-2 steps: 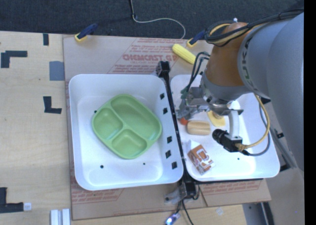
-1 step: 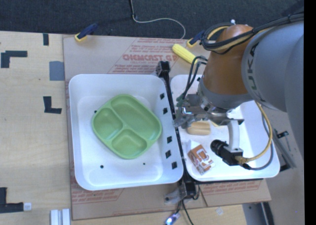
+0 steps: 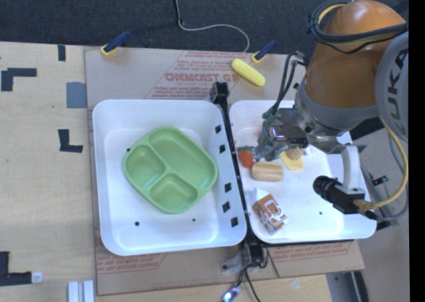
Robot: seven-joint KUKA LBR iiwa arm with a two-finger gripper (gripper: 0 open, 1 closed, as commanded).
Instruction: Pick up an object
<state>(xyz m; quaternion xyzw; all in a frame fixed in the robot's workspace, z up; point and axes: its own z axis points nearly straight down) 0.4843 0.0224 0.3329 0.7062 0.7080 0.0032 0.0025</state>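
My gripper (image 3: 269, 147) hangs low in the right bin (image 3: 332, 227), just above a tan bread roll (image 3: 267, 172). A small red-orange piece (image 3: 246, 158) lies just left of it, and a pale yellow item (image 3: 292, 159) sits to its right, partly hidden by the wrist. A brown and white packet (image 3: 269, 212) lies near the bin's front left corner. The arm's bulk hides the back of the bin.
A green divided plate (image 3: 170, 168) lies in the left bin (image 3: 113, 227). A yellow corn cob (image 3: 248, 72) rests on the cardboard behind the bins. A black divider (image 3: 228, 161) runs between the bins. A black tool part (image 3: 335, 194) sticks out over the right bin.
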